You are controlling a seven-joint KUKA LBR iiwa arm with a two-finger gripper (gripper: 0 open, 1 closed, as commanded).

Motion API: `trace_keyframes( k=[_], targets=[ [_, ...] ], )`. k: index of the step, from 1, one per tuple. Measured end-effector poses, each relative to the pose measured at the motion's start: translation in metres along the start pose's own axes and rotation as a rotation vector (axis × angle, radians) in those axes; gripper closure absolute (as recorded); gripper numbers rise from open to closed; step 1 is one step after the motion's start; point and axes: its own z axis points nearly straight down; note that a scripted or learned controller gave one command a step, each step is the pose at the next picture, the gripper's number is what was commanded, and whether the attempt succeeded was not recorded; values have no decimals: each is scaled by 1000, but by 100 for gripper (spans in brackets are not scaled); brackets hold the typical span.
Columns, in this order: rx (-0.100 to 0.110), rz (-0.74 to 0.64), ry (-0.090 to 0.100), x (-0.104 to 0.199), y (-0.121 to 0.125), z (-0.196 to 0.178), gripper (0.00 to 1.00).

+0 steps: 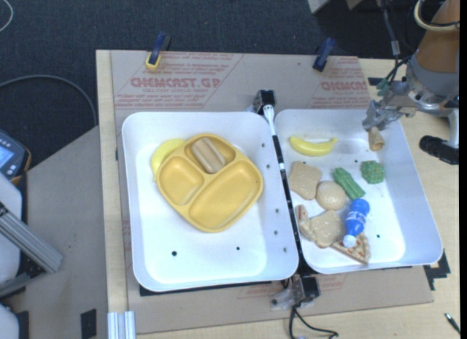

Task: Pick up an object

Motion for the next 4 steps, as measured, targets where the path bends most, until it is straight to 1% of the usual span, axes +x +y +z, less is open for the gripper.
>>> trace_keyframes(
  k=[1, 2, 3, 4],
  targets=[
    [1, -1, 1, 7, 1, -47, 100],
    [3, -1, 1, 7, 3, -68, 100],
    [10, -3, 5, 41, -29, -75, 100],
    [13, -2, 6, 80, -57, -63, 100]
  ],
)
